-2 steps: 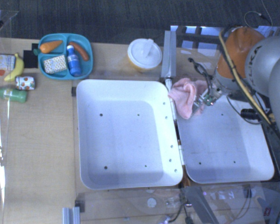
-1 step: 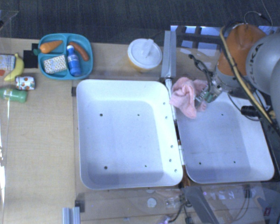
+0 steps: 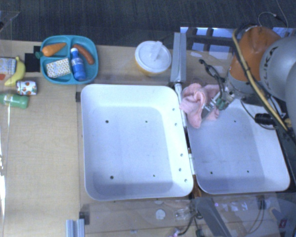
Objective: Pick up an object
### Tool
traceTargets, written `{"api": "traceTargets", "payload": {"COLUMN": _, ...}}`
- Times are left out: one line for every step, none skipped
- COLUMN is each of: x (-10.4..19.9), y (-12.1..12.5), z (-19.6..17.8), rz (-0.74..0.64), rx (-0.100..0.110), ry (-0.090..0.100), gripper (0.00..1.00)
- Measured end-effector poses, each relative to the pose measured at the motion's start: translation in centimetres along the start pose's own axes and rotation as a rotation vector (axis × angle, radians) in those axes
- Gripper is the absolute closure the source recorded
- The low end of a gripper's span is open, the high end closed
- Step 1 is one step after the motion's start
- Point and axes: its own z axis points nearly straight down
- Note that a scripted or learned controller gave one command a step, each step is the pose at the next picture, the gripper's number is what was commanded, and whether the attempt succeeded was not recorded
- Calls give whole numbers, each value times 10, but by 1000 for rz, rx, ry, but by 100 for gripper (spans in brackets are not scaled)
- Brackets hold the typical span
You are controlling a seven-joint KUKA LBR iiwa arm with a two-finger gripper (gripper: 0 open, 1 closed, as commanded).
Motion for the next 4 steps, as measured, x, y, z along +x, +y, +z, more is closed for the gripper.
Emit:
{"api": "traceTargets", "payload": {"x": 13, "y": 2, "z": 8, "rz": 44, "rx": -11, "ry": -9, "gripper": 0}}
{"api": "traceTargets", "payload": {"x": 12, "y": 5, "z": -2, "rz": 42, "rx": -17, "ry": -14, "gripper": 100}}
{"api": "traceTargets", "payload": {"x": 13, "y": 4, "z": -2, "rz": 42, "rx": -15, "ry": -12, "gripper": 0}}
{"api": "traceTargets", "payload": {"x": 13, "y": 5, "z": -10, "rz": 39, "rx": -15, "ry": -12, "gripper": 100}}
